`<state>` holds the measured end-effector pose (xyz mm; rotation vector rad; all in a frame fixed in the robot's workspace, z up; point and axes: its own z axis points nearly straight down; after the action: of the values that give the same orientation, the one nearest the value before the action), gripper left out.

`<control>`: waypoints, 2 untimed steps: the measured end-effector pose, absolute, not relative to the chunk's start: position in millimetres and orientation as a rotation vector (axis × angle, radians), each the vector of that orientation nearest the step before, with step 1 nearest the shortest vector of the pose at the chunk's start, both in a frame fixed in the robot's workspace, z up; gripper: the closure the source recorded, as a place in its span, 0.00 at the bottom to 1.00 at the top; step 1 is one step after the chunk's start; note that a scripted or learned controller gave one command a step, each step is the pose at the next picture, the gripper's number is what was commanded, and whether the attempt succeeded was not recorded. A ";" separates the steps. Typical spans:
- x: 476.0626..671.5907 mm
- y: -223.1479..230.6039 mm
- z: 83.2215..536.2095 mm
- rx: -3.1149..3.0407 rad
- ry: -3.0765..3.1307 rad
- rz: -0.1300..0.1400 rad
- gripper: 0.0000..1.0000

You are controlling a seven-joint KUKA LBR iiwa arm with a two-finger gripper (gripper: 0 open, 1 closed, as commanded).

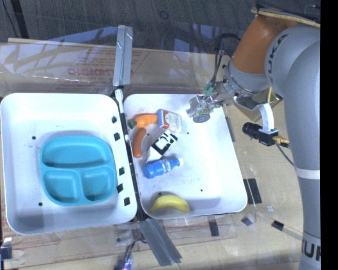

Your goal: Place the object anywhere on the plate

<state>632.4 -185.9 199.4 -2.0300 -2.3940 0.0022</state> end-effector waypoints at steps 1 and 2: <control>609.2 -119.5 192.6 -1.940 -2.467 0.003 1.00; 575.6 -48.5 205.0 -1.895 -2.502 0.003 1.00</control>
<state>575.6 -48.5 205.0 -1.8950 -2.5023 0.0032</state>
